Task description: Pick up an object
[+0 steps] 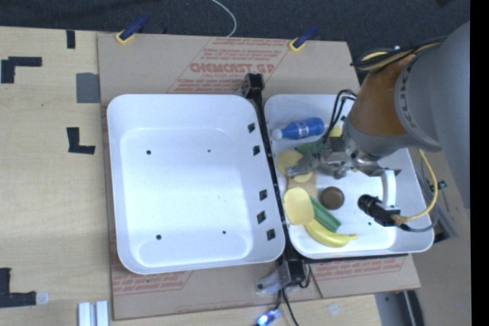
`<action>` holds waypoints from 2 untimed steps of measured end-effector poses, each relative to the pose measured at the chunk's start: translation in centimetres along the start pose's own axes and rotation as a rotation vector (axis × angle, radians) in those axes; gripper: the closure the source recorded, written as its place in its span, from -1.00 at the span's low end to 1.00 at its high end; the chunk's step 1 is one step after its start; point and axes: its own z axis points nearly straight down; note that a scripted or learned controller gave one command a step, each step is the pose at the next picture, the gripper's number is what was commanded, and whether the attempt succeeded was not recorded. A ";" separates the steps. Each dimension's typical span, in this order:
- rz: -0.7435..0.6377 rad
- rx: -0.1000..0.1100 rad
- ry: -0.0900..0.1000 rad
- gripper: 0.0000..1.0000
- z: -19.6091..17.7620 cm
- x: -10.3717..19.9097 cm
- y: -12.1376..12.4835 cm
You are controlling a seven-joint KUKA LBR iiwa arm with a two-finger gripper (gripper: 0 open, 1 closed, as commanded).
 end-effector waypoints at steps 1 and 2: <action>-0.004 -0.004 -0.004 -1.00 -0.3 2.0 3.5; -0.003 -0.002 -0.003 1.00 -1.1 1.9 3.4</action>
